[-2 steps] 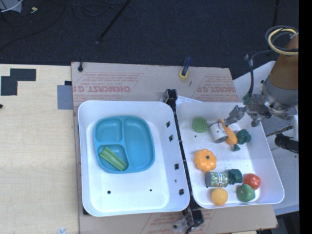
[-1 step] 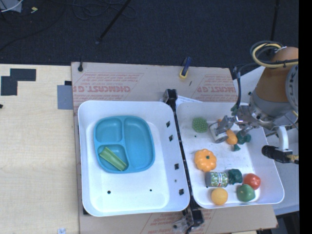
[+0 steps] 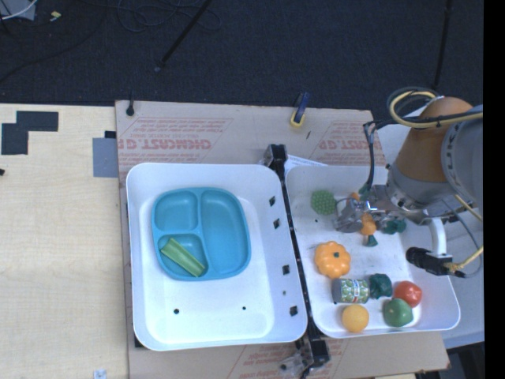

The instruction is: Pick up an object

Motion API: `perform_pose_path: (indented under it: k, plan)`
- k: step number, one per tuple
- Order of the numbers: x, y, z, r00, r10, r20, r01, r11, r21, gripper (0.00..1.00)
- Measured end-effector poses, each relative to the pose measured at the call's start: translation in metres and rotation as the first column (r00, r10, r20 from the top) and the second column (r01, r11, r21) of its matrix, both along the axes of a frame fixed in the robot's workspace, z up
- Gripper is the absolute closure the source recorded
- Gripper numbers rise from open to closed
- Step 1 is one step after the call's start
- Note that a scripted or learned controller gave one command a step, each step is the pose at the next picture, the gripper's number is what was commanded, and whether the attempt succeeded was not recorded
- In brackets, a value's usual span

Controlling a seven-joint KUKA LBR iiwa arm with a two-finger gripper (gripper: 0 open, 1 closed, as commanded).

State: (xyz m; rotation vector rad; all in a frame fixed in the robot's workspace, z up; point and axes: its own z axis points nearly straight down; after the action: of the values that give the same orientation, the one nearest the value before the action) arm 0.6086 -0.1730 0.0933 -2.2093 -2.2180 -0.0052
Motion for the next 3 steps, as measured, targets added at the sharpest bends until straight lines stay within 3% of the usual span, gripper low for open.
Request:
perform_pose_path:
  k: [1,2,3]
  plan:
    - [0.001,0.003,-0.006,1.0,-0.001,0.003,0.001,1.0,-0.004,0.0]
    - [0.001,0.001,0.006,1.0,-0.003,0.002,0.003,1.0,-0.004,1.0]
    - [0.008,-0.005,0.053,1.0,-0.004,0.007,0.004,1.0,-0.011,1.0]
